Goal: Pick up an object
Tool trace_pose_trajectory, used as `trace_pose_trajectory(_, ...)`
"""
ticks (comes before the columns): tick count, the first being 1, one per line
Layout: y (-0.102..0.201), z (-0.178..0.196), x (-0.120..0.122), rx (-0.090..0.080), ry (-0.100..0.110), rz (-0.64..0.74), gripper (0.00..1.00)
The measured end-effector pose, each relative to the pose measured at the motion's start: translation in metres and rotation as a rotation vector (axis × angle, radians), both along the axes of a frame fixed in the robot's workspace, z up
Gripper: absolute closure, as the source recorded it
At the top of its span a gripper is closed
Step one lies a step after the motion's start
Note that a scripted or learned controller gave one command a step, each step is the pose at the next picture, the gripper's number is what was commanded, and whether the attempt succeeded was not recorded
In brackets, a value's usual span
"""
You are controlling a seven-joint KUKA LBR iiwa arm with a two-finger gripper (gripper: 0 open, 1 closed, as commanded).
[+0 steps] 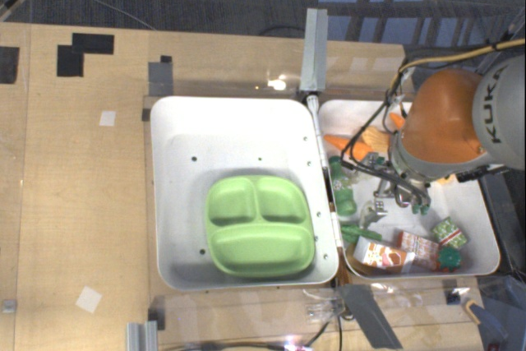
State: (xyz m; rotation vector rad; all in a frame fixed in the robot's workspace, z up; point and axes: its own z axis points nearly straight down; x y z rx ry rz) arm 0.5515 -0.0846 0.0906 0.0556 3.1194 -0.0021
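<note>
Wooden worktop [74,201] seen from above at a slant, carrying two shallow white bins side by side. Left bin [238,123] holding a green divided plate [260,224], three compartments, lying flat toward the near side. Right bin [490,255] cluttered with small items. Grey arm [501,115] with an orange band reaching in from the right, hanging over the middle of the right bin. Claw [400,195] below the orange band, low over the clutter; too small and too tangled with cables to tell whether apart or together, and nothing seen between its tips.

Among the clutter: an orange carrot-like toy [355,145] at the far side, green pieces [343,200] along the left wall, a red and white carton [385,256] near the front left, a flat packet [421,243] just right of it, a small green and white cube [449,232] toward the front right, a dark green round piece [449,259] near the front rim.

Likely targets: the carton or the cube, both just near of the claw. Probably light, hollow, fairly stiff, with smooth printed faces that may slip. Best taken across two flat opposite sides, at the middle, not at a corner. Crowded neighbours could get nudged or pinched along with it.
</note>
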Motion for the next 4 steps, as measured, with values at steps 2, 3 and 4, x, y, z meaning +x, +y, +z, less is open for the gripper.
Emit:
trace_pose_trajectory(2,-0.014,0.011,0.053,0.003,-0.009,-0.133,1.0)
trace_pose_trajectory(3,-0.036,0.116,0.073,0.002,0.005,-0.128,1.0)
trace_pose_trajectory(4,-0.034,0.121,0.074,0.003,0.008,-0.123,1.0)
